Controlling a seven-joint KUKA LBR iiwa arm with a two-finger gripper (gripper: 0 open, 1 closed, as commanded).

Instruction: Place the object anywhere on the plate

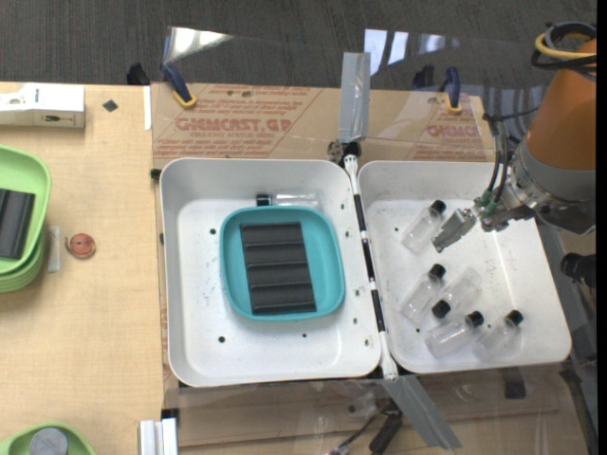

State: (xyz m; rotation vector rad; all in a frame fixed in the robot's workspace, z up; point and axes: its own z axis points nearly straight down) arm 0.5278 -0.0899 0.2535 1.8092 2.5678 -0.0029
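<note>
Where the jaws [455, 228] hang over the upper middle of the right bin [550, 344], a clear vial [450, 232] with a grey look to it seems to sit slanted at their tip, but whether the jaws are clenched on it or merely poised above it I cannot tell from this slanting view. At about nine to ten o'clock from the jaws another clear vial with a black cap [424, 224] lies near them, and from six to five o'clock four more black-capped vials [455, 313] lie scattered toward the bin's lower edge, some touching one another. These vials look light, stiff and smooth, likely thin clear plastic or glass, so I judge them slippery and prone to roll or squirt out of a pinch; the surest hold would be across the barrel near its middle, square to its long axis, with moderate force. Further out at nine o'clock, in the left bin [190, 349], rests the teal plate [232, 282] carrying a dark ridged insert [277, 268], and one more vial [285, 199] lies just beyond the plate's twelve o'clock rim. Beyond the bins at nine o'clock the wooden worktop [95, 349] bears a green tray [33, 188]
</note>
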